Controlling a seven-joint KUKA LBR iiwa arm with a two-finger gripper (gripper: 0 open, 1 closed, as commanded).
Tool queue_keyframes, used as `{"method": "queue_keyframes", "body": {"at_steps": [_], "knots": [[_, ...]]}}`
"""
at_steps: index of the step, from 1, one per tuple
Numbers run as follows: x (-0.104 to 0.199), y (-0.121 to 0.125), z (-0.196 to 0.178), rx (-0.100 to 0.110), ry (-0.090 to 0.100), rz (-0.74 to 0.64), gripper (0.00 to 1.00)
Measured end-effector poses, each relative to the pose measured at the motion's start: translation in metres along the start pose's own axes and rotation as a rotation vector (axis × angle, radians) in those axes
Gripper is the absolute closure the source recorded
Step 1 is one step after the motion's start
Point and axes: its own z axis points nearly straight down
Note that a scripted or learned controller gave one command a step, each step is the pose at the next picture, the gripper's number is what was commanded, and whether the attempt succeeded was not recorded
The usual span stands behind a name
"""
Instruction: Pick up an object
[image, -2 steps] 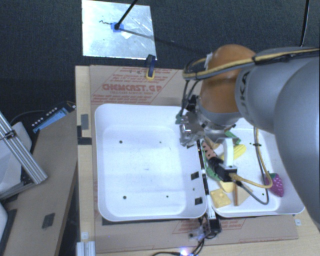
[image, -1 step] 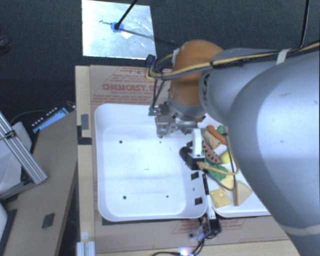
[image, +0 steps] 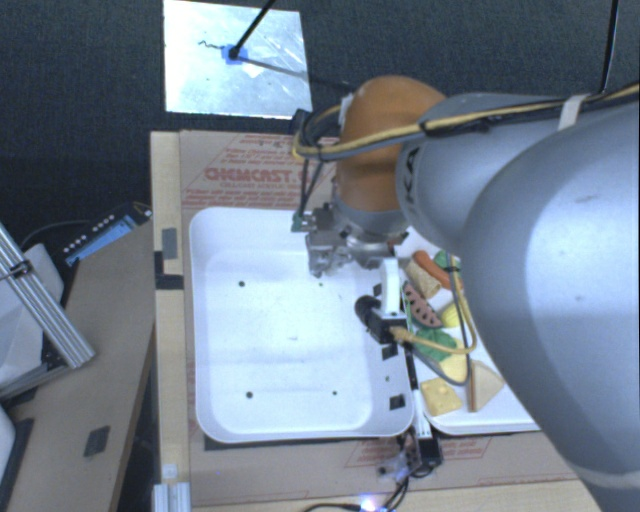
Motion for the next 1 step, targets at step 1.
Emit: {"method": "queue_keyframes", "body": {"at_steps": [1], "knots": [[0.0669, -0.0140, -0.0137, 0.000, 0.002, -0.005, 1.00]]}}
